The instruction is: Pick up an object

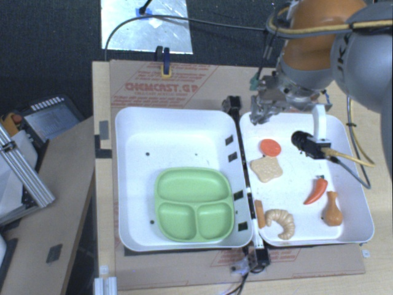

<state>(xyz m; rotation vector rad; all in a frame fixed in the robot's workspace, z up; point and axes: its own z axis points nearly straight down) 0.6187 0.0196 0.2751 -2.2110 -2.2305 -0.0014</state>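
In the left bin [129, 165] a green divided plate [194, 203] lies toward the near side, and nothing there needs picking. In the right bin [362, 223] the candidates are spread well: a slice of toast [266, 169] with a red tomato slice [269, 147] just beyond it, a croissant [280, 222] near the front wall, a red chili pepper [315, 191] and a brown drumstick [332, 209] further right. The gripper [263, 114] hangs over the bin's far left corner, and I cannot tell how it is set; nothing is visibly in its grasp. The tomato slice lies nearest, but it is flat, so a good attempt probably means descending straight over the toast or croissant, centred, keeping clear of the bin wall.
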